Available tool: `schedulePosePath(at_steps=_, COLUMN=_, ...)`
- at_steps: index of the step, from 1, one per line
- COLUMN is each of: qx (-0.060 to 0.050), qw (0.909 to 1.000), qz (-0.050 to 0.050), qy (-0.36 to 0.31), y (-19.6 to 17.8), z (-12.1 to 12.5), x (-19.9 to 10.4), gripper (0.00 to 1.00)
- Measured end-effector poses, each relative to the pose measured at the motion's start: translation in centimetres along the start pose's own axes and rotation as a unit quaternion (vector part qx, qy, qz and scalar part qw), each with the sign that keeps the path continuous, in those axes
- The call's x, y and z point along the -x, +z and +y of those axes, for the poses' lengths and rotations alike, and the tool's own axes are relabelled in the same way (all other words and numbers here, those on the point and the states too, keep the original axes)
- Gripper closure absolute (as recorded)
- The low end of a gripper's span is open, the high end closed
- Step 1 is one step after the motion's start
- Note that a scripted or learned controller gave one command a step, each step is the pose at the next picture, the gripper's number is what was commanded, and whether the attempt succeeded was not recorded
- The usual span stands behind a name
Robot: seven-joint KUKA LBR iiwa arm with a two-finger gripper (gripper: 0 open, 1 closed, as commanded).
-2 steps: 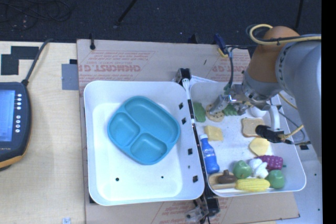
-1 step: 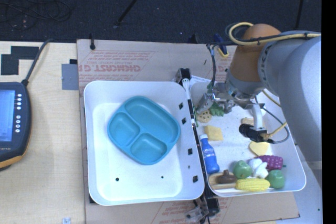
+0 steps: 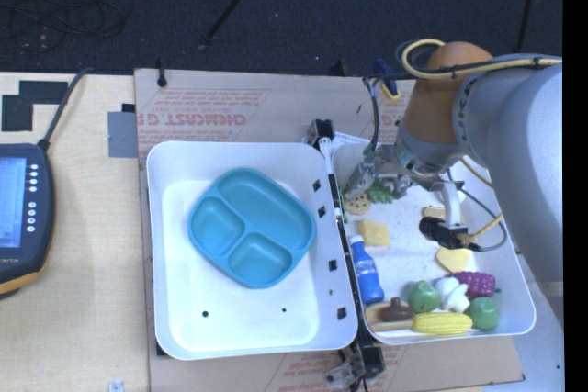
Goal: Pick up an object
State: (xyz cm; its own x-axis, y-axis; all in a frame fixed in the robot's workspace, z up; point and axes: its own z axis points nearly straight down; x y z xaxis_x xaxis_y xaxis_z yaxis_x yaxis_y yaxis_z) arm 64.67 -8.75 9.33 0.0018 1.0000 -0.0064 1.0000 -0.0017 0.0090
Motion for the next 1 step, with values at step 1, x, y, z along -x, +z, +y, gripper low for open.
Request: schedulePosePath(at_steps=1, qx=0.0, qw=1.0, qz=0.003, qy=-0.001, y=0.02, z=0.04, x=0.61, gripper=0.0)
